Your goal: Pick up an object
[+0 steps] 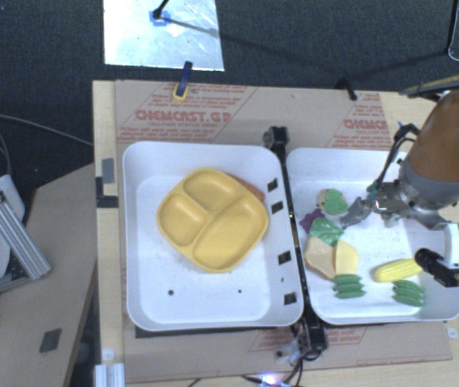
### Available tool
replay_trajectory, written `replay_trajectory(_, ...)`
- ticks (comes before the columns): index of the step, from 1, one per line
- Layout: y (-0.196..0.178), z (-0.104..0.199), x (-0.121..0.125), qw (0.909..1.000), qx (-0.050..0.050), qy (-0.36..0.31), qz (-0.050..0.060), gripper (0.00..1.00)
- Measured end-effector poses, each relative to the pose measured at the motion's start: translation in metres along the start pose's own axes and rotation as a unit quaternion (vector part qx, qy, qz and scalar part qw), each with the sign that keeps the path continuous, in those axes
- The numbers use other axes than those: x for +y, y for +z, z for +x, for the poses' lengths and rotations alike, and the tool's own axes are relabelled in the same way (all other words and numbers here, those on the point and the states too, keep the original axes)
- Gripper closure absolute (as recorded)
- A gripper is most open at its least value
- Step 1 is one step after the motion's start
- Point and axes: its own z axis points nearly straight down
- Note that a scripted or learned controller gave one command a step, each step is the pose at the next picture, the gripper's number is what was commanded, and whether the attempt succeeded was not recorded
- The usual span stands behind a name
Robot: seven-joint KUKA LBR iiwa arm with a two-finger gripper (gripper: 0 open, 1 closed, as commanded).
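At the near rim of the right bin point(455, 309) lie green beans point(407, 293) and a toy corn cob point(396, 270). The end effector point(360, 211) hovers low over the same bin, just beside a green toy vegetable point(334, 202); whether it is clenched I cannot tell. The left bin point(144, 297) holds a yellow divided plate point(212, 219).

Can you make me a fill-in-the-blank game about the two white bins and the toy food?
1. The yellow plate has ____ sections.
2. The plate lies in the ____ bin.
3. The toy corn is colored ____.
4. The arm's gripper hangs over the ____ bin.

Missing words: three; left; yellow; right
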Motion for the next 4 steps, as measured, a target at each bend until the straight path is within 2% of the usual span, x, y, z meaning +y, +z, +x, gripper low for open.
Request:
replay_trajectory(1,-0.01,-0.011,-0.011,1.0,0.0,-0.001,0.0,0.0)
replay_trajectory(2,0.007,0.013,-0.069,1.0,0.002,0.0,0.003,0.0)
replay_trajectory(3,0.01,0.048,-0.066,1.0,0.001,-0.004,0.0,0.0)
replay_trajectory(4,0.022,0.043,-0.028,1.0,0.0,-0.003,-0.001,0.0)
